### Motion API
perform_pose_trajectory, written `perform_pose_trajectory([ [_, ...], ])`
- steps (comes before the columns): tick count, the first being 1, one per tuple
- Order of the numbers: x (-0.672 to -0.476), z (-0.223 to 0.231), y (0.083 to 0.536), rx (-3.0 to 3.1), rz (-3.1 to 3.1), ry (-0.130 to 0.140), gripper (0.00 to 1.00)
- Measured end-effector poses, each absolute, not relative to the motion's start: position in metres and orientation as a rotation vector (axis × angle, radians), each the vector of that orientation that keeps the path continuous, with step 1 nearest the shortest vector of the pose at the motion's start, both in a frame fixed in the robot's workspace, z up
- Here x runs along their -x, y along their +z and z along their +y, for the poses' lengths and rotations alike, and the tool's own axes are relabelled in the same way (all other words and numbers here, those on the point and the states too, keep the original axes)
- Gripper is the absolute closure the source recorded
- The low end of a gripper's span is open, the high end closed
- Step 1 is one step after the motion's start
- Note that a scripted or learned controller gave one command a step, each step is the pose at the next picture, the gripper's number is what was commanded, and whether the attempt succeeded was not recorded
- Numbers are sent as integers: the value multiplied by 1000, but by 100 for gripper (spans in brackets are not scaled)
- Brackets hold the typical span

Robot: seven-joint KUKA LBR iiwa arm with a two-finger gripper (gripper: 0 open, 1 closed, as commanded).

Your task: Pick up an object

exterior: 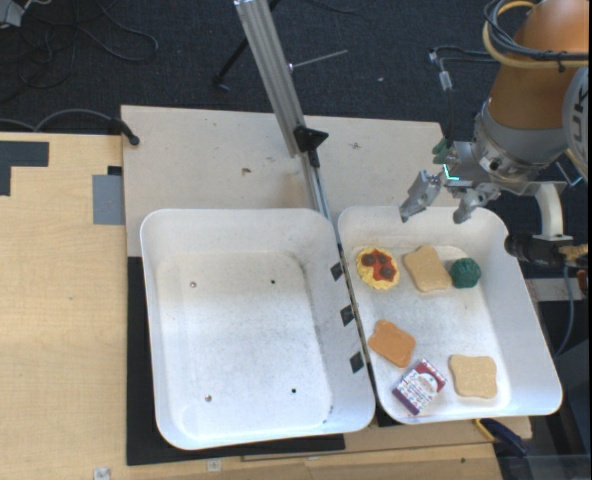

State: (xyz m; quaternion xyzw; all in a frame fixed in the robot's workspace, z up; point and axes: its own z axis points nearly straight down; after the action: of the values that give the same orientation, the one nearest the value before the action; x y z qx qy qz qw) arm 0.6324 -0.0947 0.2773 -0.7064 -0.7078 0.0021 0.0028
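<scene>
right now our gripper (442, 201) hangs above the far edge of the right bin (536, 353), its two fingers spread apart with nothing between them, so we judge the step in hand to be the reach toward something to pick. everything worth picking lies in that right bin: a small pizza slice (377, 267) at the far left, a bread slice (427, 269) just right of it, and a green ball (464, 272) just beside the bread on its right. nearer to us sit an orange cracker (392, 343), a red and white packet (419, 386) and a second toast piece (473, 376). the left bin (176, 258) holds nothing for us. to do this well we would go for the bread slice, since it lies closest below the fingers. we should centre over it and turn the wrist so the fingers straddle its narrow width, not its length. the ball and the pizza crowd it on either side, so we would come straight down, keeping each finger in the gaps. flat pieces slip easily, so the fingers ought to reach right to the bin floor before closing.
</scene>
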Motion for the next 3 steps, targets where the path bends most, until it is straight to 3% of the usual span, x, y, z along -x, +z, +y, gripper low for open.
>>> perform_pose_trajectory([
  [1,-633,-95,280,2218,-2222,3,0],
  [2,-641,-98,229,2218,-2218,7,0],
  [3,-637,-98,164,2216,-2216,10,0],
])
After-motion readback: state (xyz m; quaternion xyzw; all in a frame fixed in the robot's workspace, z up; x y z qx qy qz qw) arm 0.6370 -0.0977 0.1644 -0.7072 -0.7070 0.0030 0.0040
